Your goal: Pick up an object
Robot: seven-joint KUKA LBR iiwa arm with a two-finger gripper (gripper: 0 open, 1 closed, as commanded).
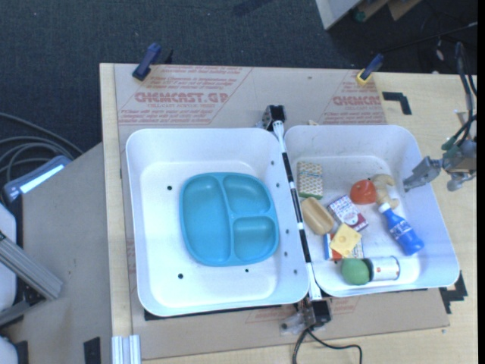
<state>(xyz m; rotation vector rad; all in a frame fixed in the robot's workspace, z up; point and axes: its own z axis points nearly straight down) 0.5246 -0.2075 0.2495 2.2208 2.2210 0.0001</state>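
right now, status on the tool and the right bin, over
Tool at right bin's right rim, holding nothing. Blue bottle, green ball, orange toy lie loose inside. Nothing blocking.

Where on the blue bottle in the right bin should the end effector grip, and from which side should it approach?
Probably across the blue bottle's body, from above. It lies flat, slanting from its white cap end down-right, so fingers should close across its narrow width. Its right side faces bare bin floor; the red object crowds the cap end.
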